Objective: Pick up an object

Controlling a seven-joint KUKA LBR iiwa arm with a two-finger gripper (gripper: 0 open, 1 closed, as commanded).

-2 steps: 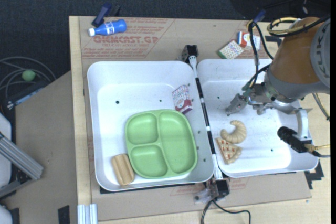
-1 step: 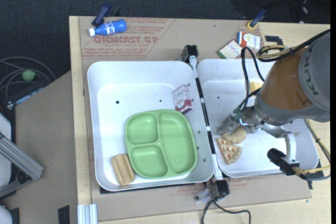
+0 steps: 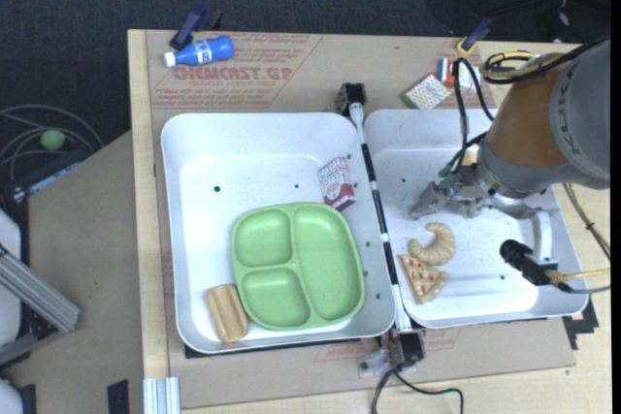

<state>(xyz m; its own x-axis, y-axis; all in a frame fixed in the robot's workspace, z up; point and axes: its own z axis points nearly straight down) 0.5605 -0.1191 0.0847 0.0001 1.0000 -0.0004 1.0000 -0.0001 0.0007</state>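
In the right bin point(image 3: 408, 145), my gripper point(image 3: 430, 203) is low over the floor near the bin's middle left, with nothing visibly held. Just below it lies a tan croissant point(image 3: 438, 242), a short gap away. A waffle-patterned wedge point(image 3: 423, 277) rests beside the croissant, toward the front. The left bin point(image 3: 233, 160) holds a green divided plate point(image 3: 296, 264), a tan bread block point(image 3: 226, 312) at its front left, and a red-and-white packet point(image 3: 336, 181) near the wall between the bins.
The grey arm with its orange band point(image 3: 529, 126) covers the right bin's right side. A blue-and-white bottle point(image 3: 199, 51) and a small patterned card point(image 3: 424, 93) lie on the bench behind the bins.
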